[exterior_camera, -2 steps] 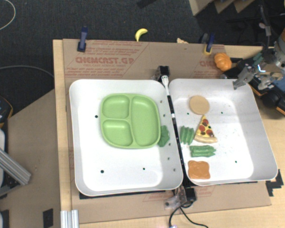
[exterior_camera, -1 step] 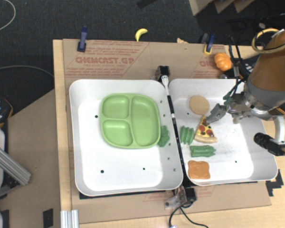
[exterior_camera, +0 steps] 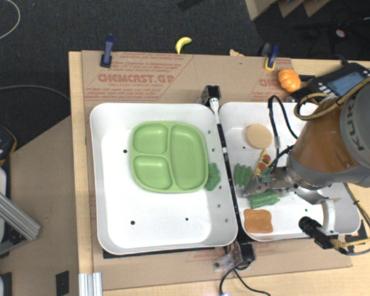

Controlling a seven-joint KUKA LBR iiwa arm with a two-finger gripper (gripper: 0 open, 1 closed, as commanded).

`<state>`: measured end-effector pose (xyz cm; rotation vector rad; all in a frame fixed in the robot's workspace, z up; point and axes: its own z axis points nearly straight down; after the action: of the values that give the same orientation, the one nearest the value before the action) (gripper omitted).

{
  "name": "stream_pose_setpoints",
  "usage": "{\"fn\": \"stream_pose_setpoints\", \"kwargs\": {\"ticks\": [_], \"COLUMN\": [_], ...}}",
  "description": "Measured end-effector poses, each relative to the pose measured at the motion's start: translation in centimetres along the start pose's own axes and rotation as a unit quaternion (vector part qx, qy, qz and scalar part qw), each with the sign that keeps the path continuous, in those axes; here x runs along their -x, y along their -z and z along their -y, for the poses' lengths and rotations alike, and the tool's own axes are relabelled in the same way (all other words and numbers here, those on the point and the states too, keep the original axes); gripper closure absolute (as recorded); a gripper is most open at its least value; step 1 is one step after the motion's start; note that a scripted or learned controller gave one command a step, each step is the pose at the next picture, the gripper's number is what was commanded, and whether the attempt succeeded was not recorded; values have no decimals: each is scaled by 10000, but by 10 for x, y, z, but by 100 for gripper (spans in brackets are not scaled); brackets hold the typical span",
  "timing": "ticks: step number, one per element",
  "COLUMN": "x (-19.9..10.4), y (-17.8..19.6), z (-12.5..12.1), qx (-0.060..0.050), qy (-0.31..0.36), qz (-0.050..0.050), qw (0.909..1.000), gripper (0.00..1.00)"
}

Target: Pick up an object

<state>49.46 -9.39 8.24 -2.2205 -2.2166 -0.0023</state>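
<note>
The arm reaches in from the right, and my gripper is down low in the right bin, among a cluster of small items. Right at it lie a green pickle-like piece and another green piece. A yellow and red item pokes out just above the gripper. A tan round cookie lies farther back, and an orange-brown toast slice rests near the front wall. The arm's body hides the bin's right half.
The left bin holds a green divided plate with a small green leafy item at its right edge. On the bench behind lie a small orange fruit and a yellow banana; blue clamps grip the back edge.
</note>
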Motion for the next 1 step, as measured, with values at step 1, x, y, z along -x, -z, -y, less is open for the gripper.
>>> {"fn": "stream_pose_setpoints", "kwargs": {"ticks": [1], "x": [3], "y": [13], "z": [-2], "qx": [26], "qy": [0], "qz": [24], "qw": [10000], "gripper": [100]}}
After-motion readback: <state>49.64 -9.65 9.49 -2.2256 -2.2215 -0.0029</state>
